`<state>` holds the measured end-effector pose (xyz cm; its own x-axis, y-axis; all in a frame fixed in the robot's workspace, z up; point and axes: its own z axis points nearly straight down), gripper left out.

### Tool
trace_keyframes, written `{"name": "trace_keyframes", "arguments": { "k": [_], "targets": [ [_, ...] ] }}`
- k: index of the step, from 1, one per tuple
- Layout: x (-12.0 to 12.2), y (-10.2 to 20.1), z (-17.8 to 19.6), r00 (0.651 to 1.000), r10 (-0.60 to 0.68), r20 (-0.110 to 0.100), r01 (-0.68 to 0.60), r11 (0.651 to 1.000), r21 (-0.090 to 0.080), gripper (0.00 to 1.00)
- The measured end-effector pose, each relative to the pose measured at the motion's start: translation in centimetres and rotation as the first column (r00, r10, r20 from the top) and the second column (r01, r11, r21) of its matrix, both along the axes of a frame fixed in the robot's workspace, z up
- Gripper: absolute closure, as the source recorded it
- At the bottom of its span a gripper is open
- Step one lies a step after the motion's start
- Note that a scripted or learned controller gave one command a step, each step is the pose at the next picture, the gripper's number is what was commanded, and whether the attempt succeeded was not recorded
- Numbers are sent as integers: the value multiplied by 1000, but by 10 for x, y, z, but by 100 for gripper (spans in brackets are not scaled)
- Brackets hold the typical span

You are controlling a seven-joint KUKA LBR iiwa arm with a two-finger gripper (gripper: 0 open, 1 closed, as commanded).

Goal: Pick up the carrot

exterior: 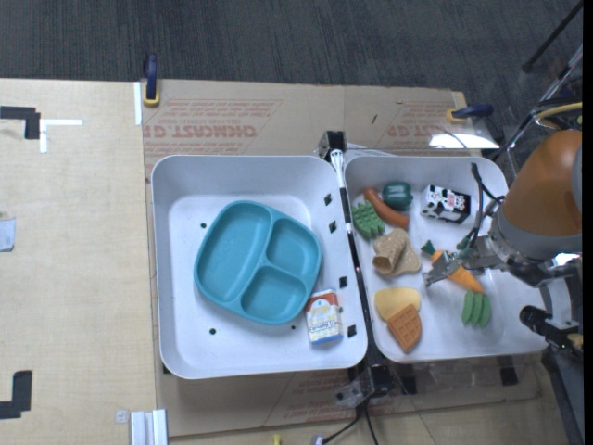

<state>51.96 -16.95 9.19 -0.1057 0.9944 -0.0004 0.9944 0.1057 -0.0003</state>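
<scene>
Reaching in from the right, the claw [443,269] sits low in the right bin [435,352], its tips by an orange carrot [466,280]; whether they are apart or together I cannot tell. A second carrot [386,208] lies at the far side beside a teal piece. In the left bin [176,341], a blue divided plate [258,262] lies, with a small carton [324,318] just right of it.

We see our claw [443,269] reaching leftward and low, the grey wrist just behind it to the right and the orange band beyond.
</scene>
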Motion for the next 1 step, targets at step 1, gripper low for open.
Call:
{"name": "trace_keyframes", "arguments": {
  "k": [1],
  "targets": [
    [2, -1, 9, 1000, -7, 2, 7, 1000, -1, 100]
  ]
}}
